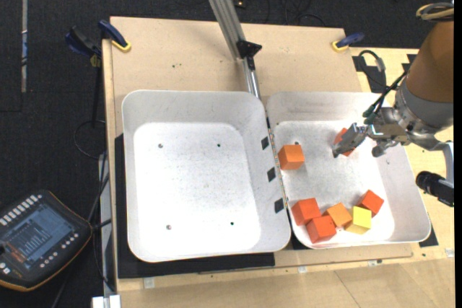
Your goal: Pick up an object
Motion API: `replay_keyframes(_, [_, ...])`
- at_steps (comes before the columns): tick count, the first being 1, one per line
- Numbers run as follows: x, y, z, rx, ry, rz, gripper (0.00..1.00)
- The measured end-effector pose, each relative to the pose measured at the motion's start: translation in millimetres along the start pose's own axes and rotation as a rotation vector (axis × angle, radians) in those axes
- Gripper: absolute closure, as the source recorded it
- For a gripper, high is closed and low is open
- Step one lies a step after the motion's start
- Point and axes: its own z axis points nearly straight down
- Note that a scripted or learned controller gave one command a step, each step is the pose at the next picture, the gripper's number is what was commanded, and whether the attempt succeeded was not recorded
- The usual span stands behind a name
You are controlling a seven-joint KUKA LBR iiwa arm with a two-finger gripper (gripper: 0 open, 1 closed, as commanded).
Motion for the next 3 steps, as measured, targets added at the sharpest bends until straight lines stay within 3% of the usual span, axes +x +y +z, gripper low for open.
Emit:
replay_keyframes(1, [-0.1, 0.7, -2.1, -0.004, -0.001, 0.001, 0.00])
replay_keyframes(3, [0.8, -12.1, 107.9, 0.001, 0.001, 0.003, 0.00])
